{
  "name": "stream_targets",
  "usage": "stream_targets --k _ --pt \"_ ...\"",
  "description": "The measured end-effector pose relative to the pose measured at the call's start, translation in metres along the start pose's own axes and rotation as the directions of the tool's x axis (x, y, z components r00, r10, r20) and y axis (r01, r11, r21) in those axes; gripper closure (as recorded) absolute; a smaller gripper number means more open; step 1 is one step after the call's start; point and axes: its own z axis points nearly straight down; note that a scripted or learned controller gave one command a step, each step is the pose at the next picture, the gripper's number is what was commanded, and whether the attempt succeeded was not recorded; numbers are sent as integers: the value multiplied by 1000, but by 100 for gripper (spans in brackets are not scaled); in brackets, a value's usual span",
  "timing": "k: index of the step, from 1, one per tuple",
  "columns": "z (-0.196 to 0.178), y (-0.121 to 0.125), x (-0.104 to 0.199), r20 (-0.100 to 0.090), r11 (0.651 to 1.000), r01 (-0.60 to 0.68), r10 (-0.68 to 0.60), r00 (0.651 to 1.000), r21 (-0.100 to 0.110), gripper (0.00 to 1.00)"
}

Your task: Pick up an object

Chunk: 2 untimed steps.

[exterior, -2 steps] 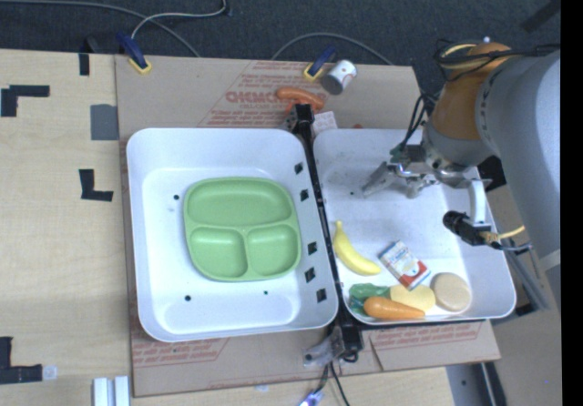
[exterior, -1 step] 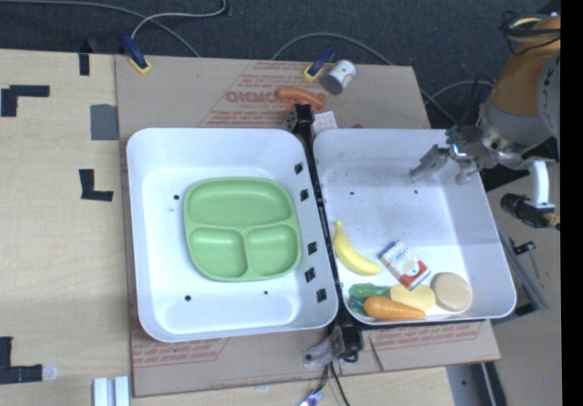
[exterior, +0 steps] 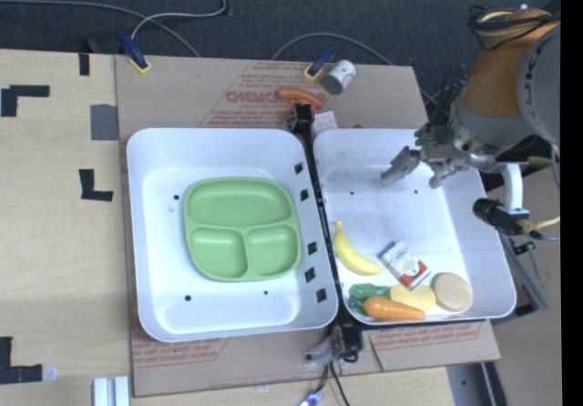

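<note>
Green tray [exterior: 242, 227] parked in the left bin [exterior: 146, 213]. Banana [exterior: 353, 253], carton [exterior: 404, 264], carrot [exterior: 393, 309] and bun [exterior: 451, 291] piled in the right bin's [exterior: 474, 213] near corner. Hand [exterior: 422, 167] up top, spread, nothing pinched. Pick not started yet, looks like.

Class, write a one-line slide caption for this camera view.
Open tool poised over the right bin, above a banana and other toy food; green tray in the left bin.

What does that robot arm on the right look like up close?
The thick grey robot arm has rounded segments and a broad orange band above the wrist. It ends in a small grey metal two-finger gripper with slim jaws. Dark cables run beside it.
</note>
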Motion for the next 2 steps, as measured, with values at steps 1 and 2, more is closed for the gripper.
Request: stream_targets --k 1,2 --pt "12 61 -73 2 1000 -2 2 1000 1 0" --pt "-20 -44 -14 1 1000 -1 1 1000 0 0"
